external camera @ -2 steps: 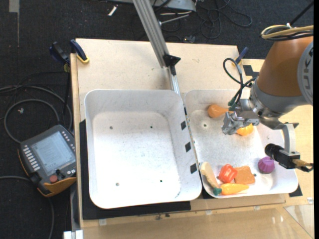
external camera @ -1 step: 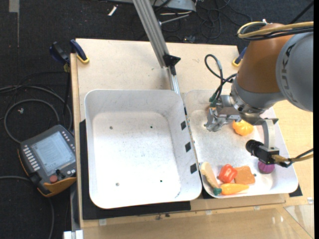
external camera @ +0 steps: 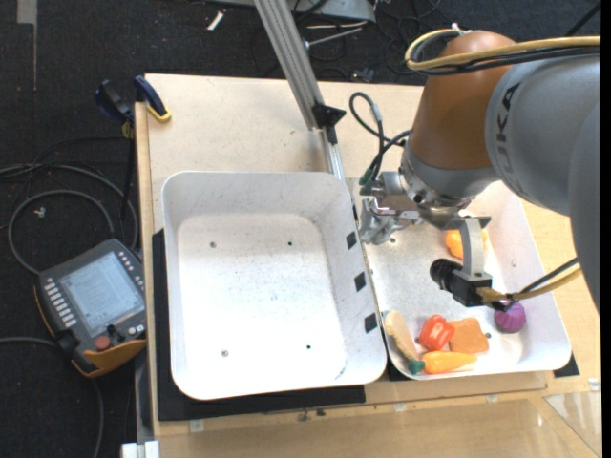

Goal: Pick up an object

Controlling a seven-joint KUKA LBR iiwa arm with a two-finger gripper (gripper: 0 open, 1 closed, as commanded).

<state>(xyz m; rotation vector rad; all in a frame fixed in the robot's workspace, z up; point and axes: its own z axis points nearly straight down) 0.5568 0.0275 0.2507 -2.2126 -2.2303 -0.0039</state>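
Toys: red pepper (external camera: 435,332), orange block (external camera: 469,336), carrot (external camera: 447,361), purple ball (external camera: 510,318), clustered at 5 o'clock in right bin (external camera: 410,284).
Gripper (external camera: 382,219): over right bin's 10 o'clock corner; grip cannot be told.
Hidden: yellow-orange piece (external camera: 455,243) partly behind arm (external camera: 496,113).
Open room: left bin (external camera: 253,284).

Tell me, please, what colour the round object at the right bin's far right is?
Purple, seen in the camera view.
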